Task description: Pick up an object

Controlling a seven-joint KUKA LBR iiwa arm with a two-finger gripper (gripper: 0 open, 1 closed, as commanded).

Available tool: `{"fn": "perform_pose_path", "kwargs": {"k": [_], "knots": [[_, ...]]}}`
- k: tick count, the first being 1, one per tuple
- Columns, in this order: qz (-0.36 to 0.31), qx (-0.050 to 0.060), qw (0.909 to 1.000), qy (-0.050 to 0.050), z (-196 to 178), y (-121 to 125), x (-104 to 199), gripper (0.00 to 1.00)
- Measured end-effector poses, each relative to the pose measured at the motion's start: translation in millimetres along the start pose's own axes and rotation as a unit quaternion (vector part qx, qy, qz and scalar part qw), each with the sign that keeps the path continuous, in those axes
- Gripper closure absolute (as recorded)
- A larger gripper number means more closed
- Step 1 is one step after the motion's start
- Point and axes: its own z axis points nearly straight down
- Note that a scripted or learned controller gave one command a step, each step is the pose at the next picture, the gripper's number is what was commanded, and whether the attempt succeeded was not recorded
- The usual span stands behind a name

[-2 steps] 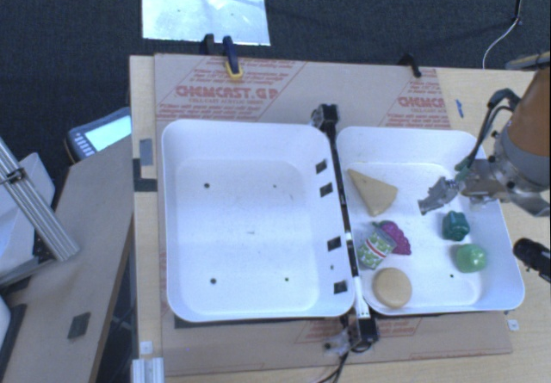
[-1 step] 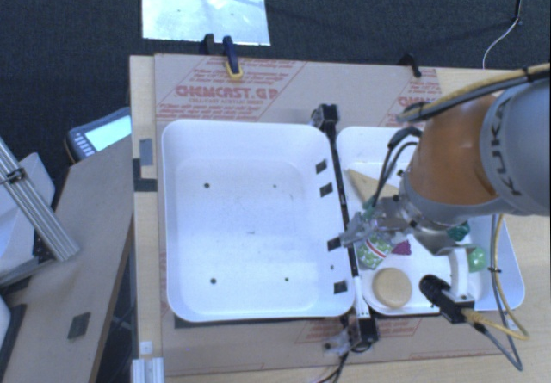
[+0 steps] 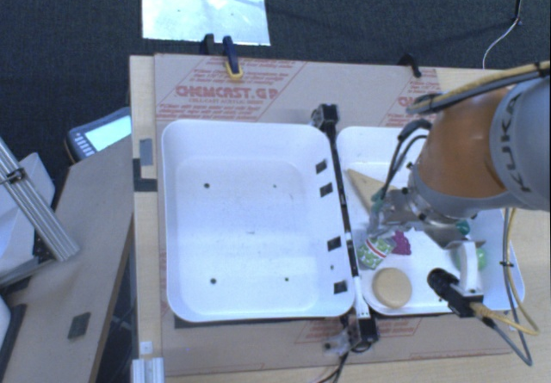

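Grey gripper hangs low above a green-patterned cup.

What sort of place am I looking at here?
Likely a robotics lab test bench: a robot arm reaches over two white bins on a protective sheet, with small mixed objects in the right bin.

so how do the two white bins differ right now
The left bin shows a bare floor with a few small dark dots; the right bin holds a tan round disc, a green-and-red item and others. The left lies in open view; the arm overhangs the right. Both are shallow and white.
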Motion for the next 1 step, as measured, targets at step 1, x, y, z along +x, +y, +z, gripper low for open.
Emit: {"fn": "perform_pose_path", "kwargs": {"k": [1], "knots": [[-0.003,-0.005,1.0000,0.000,-91.4,41.9,19.9,1.00]]}}
